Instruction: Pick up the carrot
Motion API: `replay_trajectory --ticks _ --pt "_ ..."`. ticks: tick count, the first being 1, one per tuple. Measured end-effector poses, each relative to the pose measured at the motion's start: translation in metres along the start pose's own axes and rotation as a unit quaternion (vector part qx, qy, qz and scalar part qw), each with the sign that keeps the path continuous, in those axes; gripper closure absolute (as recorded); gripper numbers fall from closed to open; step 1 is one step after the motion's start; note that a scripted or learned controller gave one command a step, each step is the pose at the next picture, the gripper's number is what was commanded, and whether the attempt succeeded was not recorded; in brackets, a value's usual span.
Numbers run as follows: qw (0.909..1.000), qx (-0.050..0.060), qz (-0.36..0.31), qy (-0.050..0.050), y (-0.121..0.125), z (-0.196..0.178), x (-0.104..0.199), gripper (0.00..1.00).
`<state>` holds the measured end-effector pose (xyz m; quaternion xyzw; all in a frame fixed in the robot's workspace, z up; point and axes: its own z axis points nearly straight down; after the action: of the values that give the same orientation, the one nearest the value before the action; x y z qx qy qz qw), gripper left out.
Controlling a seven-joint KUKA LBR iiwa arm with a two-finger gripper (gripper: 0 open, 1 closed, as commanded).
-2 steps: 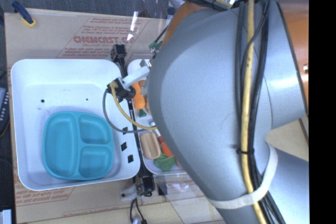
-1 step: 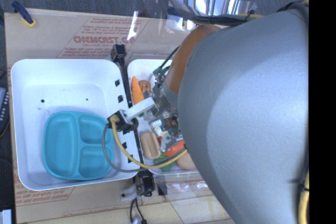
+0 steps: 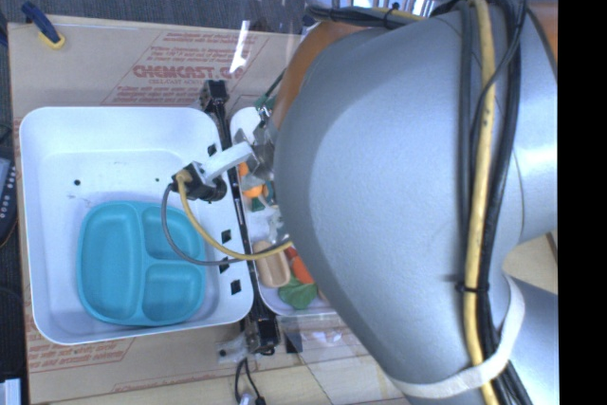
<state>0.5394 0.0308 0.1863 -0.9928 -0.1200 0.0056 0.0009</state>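
Your table carried two white bins; the left bin (image 3: pixel 38 204) held a blue tray (image 3: pixel 142 261). The arm (image 3: pixel 408 194) covered the right bin, reaching in. Orange bits (image 3: pixel 300 266) at lower centre may have been the carrot. I couldn't tell the tool's state; next, you'd need a confirmed grasp.

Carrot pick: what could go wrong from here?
1. The arm covers most of the right bin, so the carrot shows as an orange sliver among crowded items; a wrong grab seems possible.
2. The yellow cable loops over the blue tray and may snag.
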Motion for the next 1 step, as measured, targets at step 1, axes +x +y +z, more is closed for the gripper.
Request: replay_trajectory --ticks 1 --pt "1.0000 0.000 0.007 0.003 0.0756 -0.0151 0.0459 0.00"
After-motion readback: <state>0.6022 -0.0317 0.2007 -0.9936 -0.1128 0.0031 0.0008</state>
